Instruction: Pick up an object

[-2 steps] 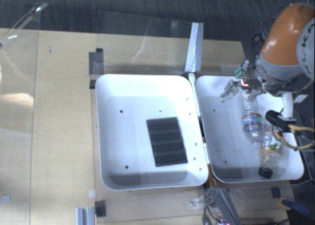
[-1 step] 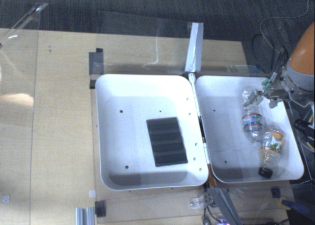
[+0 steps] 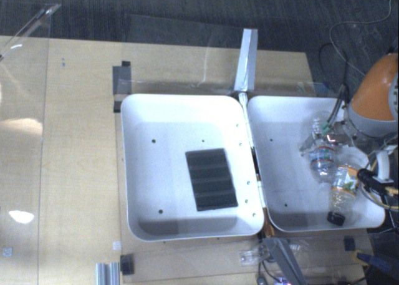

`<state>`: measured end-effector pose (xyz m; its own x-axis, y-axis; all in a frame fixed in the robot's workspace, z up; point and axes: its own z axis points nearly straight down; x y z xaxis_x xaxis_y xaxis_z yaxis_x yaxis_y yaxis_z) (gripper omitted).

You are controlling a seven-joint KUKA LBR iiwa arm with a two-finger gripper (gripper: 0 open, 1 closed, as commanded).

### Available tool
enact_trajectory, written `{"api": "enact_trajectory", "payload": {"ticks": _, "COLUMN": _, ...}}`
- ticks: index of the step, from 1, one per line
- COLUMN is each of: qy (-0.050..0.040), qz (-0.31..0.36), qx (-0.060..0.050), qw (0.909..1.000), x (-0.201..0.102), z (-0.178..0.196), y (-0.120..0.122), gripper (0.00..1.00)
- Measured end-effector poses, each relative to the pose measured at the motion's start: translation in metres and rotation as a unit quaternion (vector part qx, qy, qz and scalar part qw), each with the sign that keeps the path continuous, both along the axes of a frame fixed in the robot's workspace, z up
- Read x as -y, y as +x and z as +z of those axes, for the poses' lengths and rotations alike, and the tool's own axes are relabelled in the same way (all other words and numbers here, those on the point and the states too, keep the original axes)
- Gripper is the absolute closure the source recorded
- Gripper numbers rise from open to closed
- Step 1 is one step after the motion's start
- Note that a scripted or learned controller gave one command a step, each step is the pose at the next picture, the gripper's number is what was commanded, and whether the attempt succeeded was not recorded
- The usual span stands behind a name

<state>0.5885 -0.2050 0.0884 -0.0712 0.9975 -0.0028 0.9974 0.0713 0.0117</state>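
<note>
Clear crumpled plastic bottle with black cap (image 3: 336,190) lying in right shallow white bin (image 3: 280,153), cap toward near rim. Dark ribbed rectangular pad (image 3: 212,179) sitting flat in left shallow white bin (image 3: 149,121). Gripper (image 3: 324,133) hovering over bottle's far end; opening: cannot tell. Grey-orange arm (image 3: 377,96) reaching in behind.

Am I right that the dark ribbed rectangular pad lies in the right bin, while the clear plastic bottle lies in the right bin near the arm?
Not quite. The camera view shows the dark ribbed pad lying flat in the left bin, not the right one. The rest holds: the clear plastic bottle lies in the right bin, near the arm.
</note>
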Motion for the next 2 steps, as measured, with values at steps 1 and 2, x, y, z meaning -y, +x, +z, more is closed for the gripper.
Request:
{"api": "enact_trajectory", "payload": {"ticks": 1, "qy": 0.0001, "qz": 0.066, "qx": 0.000, "qw": 0.9978, "x": -0.002, "z": 0.000, "y": 0.003, "gripper": 0.00}}
{"api": "enact_trajectory", "payload": {"ticks": 2, "qy": 0.0002, "qz": 0.066, "qx": 0.004, "qw": 0.9978, "x": -0.004, "z": 0.013, "y": 0.006, "gripper": 1.00}}
